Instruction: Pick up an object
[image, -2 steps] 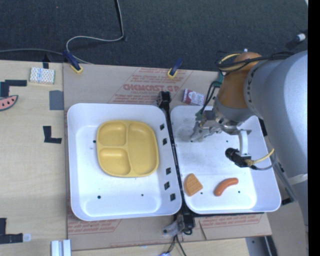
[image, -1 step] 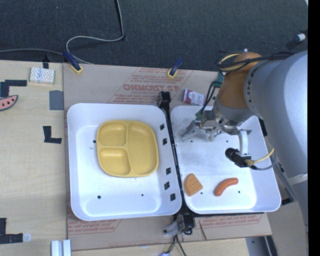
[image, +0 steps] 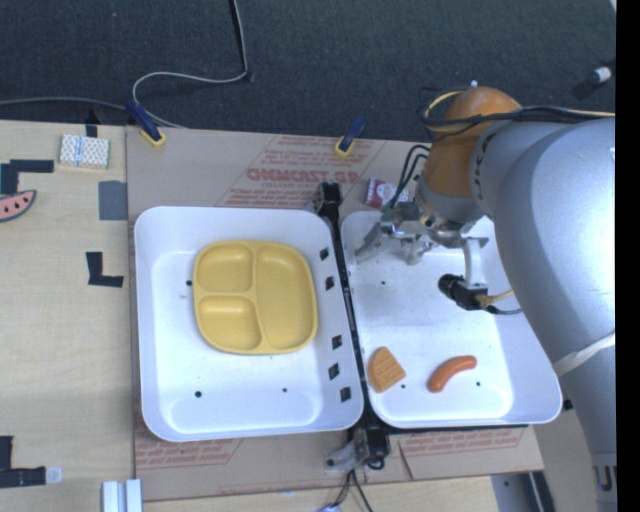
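Two things lie loose in the right bin (image: 520, 400), a sausage (image: 452, 373) and a cracker (image: 385, 368), both near its front edge and well apart from the jaws (image: 400, 238) at the back. The grey arm (image: 550, 220) bends in from the right. Beside it, the left bin (image: 160, 330) holds a yellow divided plate (image: 255, 297); cardboard covers the counter (image: 60, 300).

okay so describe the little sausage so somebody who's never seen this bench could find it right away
Start at the right-hand white bin, below the gripper. Two small foods lie near its front edge. The sausage is the curved orange-red one on the right; its neighbour is flat, tan and squarish.
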